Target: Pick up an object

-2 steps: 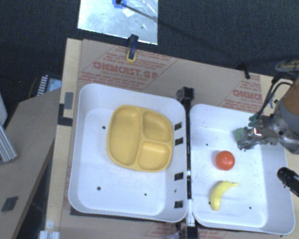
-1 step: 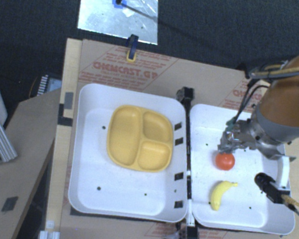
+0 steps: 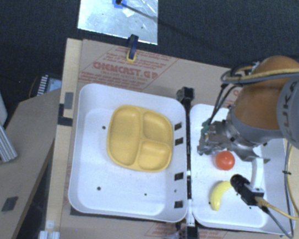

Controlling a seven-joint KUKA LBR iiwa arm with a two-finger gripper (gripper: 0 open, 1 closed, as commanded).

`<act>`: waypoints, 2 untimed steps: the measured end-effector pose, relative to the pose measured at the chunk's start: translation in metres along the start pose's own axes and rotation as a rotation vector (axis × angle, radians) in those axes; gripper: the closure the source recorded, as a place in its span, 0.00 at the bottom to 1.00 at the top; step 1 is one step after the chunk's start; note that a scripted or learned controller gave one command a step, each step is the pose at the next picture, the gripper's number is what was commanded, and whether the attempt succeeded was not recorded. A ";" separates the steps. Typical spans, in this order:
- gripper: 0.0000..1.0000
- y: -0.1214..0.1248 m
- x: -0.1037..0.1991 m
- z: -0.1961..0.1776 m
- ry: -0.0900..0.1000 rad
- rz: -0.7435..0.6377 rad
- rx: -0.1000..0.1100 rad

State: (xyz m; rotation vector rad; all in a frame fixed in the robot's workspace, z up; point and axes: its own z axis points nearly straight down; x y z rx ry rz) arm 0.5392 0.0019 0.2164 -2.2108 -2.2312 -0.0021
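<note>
My gripper (image 3: pixel 211 145) hangs low beside the tomato (image 3: pixel 224 160) — I cannot tell its state — so I'd centre over it before squeezing.

Left bin (image 3: pixel 86 190): yellow divided plate (image 3: pixel 139 137), three compartments. Right bin (image 3: pixel 235 219): orange-red ball (image 3: pixel 224 160), yellow banana (image 3: pixel 218 194) near front edge. Arm (image 3: pixel 284 108) reaches over right bin; gripper (image 3: pixel 208 142) low, just left of ball.
</note>
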 end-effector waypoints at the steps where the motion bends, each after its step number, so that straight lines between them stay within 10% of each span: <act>1: 1.00 -0.005 0.055 -0.013 0.000 -0.001 -0.002; 2: 1.00 -0.004 0.109 -0.017 0.000 0.000 -0.001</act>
